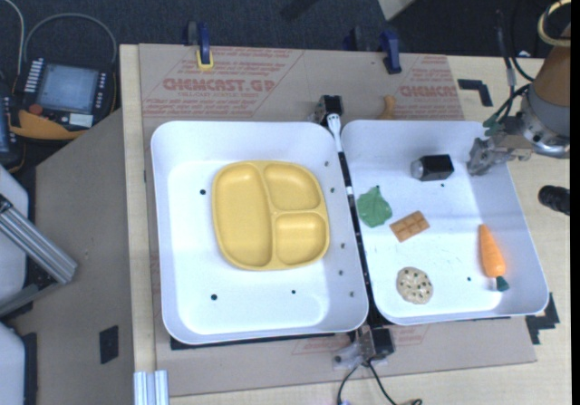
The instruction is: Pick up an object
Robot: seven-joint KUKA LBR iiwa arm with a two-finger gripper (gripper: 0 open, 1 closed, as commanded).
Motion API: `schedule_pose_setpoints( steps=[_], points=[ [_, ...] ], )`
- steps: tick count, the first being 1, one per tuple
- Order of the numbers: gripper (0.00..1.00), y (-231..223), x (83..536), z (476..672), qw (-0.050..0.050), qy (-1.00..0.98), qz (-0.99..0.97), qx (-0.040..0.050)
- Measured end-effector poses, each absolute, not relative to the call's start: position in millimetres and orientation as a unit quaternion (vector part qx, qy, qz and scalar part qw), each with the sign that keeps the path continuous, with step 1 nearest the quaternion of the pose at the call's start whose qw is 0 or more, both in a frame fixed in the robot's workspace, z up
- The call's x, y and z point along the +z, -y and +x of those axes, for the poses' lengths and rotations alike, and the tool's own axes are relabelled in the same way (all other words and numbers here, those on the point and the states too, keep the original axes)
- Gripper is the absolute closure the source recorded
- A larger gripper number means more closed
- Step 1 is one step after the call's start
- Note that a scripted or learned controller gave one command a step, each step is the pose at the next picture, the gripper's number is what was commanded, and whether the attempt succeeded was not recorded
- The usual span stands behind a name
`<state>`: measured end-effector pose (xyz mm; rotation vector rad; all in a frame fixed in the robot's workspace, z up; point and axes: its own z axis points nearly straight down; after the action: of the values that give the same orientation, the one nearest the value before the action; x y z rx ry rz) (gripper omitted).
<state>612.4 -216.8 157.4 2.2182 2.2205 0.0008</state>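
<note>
Black block [432, 167]: upper part of the right bin [521, 213], nearest to the gripper; probably stiff and light, flat sides, so best taken across its short width.
Carrot [491, 254]: right side of the same bin, lying lengthwise down the frame; looks like a smooth toy, could roll or slip, better held at the thick orange middle than at the green tip.
Cookie [414, 284]: lower middle of the right bin; flat and low, hard to get under, likely to slide.
Brown cracker [409, 226]: centre of the right bin, thin and flat, same difficulty.
Green piece [373, 207]: left part of the right bin, near the wall; looks soft or thin.
Gripper [485, 155]: right side of the frame, above the upper right corner of the right bin, holding nothing; fingers too small and blurred, cannot tell wide or narrow.
Left bin [172, 213]: bears a yellow divided plate [270, 213], well apart from the gripper.
Obstacles: bin wall near the green piece and near the carrot; other objects well apart.
</note>
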Motion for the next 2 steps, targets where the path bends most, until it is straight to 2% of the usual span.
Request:
schedule_pose_setpoints(
  steps=[2],
  points=[
    [1.0,220.1,251.4,601.6,0.004,-0.707,0.707,0.0014]
  ],
)
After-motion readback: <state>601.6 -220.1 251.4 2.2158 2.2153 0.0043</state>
